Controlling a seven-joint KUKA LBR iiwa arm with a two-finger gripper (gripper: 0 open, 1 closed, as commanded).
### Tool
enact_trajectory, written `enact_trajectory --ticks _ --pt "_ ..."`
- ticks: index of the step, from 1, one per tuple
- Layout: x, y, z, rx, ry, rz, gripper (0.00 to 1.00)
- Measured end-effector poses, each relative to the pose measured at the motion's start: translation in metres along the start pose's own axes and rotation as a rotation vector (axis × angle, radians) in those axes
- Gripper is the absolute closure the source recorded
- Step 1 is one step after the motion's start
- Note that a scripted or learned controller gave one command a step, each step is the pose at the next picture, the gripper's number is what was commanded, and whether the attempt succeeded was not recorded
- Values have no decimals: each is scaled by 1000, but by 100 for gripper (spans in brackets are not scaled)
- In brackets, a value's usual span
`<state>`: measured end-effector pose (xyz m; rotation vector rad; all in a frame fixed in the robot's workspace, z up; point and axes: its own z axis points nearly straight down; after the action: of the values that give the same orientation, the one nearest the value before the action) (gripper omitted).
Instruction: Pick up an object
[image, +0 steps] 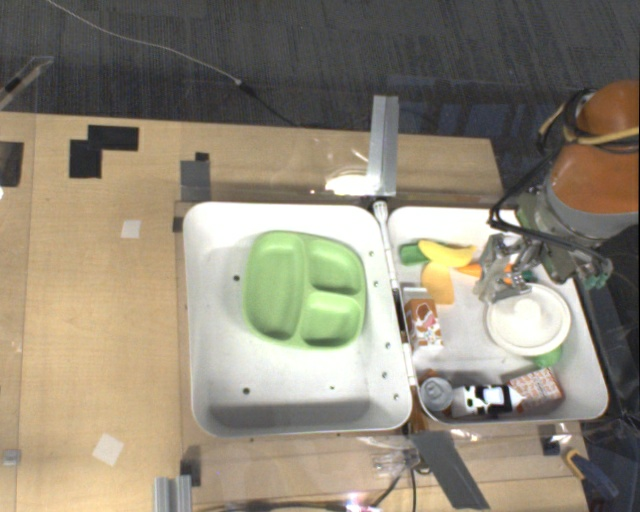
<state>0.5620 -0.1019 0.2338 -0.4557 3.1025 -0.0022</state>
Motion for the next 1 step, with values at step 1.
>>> enact_trajectory --ticks 1 --pt "82 -82 -34 3 -1 -247 100"
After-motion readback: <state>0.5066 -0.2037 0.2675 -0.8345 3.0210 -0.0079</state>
